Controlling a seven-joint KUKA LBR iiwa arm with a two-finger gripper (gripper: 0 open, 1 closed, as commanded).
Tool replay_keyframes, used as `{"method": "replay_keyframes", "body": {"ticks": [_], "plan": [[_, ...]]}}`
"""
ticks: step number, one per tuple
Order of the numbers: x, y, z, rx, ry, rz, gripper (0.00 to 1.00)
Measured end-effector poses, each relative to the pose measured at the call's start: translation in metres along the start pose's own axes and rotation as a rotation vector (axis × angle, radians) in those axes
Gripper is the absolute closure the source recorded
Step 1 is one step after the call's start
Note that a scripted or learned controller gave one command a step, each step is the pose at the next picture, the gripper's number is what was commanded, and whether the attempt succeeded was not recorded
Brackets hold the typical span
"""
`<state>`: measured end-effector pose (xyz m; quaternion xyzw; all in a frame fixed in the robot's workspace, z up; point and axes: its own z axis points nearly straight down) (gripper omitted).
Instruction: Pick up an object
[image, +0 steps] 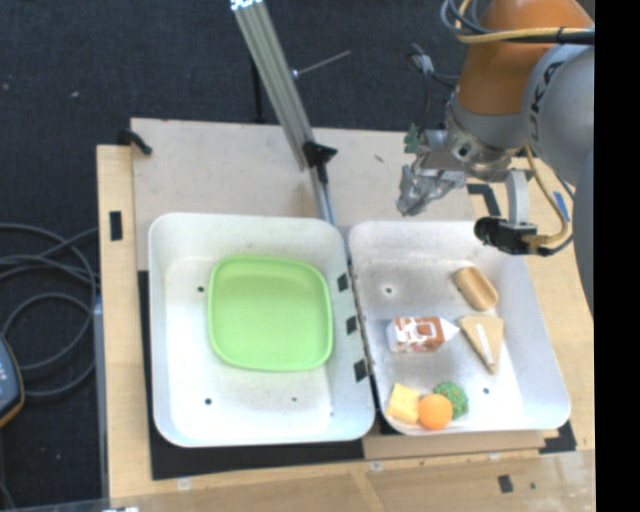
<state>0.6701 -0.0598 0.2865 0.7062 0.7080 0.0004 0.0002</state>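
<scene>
The claw (418, 192) hangs just past the far rim of the right bin (520, 395), and honestly I can't tell how it's set; nothing seems gripped. Inside that bin sit a bread roll (476, 288), cheese wedge (483, 339), small carton (417, 334), yellow block (404, 404), orange (435, 411) and broccoli (455, 397).

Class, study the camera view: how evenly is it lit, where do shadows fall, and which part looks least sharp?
Camera view: soft, even light; no harsh glare on the white bins; faint shadow around the green plate; the gripper looks slightly blurred, while the food items stay fairly sharp.
</scene>
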Motion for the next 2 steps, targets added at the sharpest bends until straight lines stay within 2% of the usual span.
{"method": "replay_keyframes", "body": {"ticks": [1,2], "plan": [[0.05,-0.012,0.005,0.0,0.0,-0.001,1.0],[0.093,-0.024,0.03,0.002,0.0,0.0,1.0]]}}
